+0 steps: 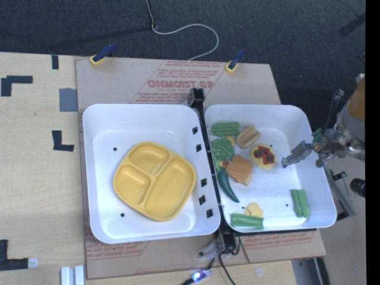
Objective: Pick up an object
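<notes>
The right bin (297, 116) holds several toy foods. Among them are a yellow tart with red topping (263, 156), a brown sandwich piece (239, 169), a bread roll (247, 136), a green pod (225, 127), a leafy green piece (222, 148) and a dark green pepper (227, 184). A small yellow piece (254, 209) and two green vegetables (246, 221) (300, 202) lie near the front. My gripper (307, 158) hangs over the bin's right side, just right of the tart, open with nothing between its fingers.
The left bin (95, 159) carries a yellow divided plate (155, 180). A black divider (205, 159) with clips runs between the bins. A white cable (184, 28) loops across the dark floor behind the bench.
</notes>
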You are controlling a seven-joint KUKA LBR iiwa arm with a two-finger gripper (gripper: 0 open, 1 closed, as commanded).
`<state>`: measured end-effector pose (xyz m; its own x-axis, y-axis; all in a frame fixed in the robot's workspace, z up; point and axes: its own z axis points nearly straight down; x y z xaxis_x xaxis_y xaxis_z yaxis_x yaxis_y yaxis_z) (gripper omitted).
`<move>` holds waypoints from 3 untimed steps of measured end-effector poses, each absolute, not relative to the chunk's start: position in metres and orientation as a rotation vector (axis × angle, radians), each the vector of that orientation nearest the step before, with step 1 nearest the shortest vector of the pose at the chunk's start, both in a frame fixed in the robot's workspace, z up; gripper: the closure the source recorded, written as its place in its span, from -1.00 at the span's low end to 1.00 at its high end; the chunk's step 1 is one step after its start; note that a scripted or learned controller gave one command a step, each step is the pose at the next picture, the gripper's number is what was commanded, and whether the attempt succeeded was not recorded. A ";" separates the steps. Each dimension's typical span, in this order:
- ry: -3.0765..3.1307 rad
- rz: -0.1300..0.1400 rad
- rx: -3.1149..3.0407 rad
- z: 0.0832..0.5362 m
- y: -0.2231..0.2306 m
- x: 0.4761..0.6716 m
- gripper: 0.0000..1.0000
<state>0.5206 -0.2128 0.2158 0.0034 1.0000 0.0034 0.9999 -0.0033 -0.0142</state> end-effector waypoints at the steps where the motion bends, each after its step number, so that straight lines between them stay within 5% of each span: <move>1: -2.221 0.002 -2.220 0.223 -0.212 0.524 -1.00; 3: -2.218 0.006 -2.214 0.106 -0.206 0.516 -1.00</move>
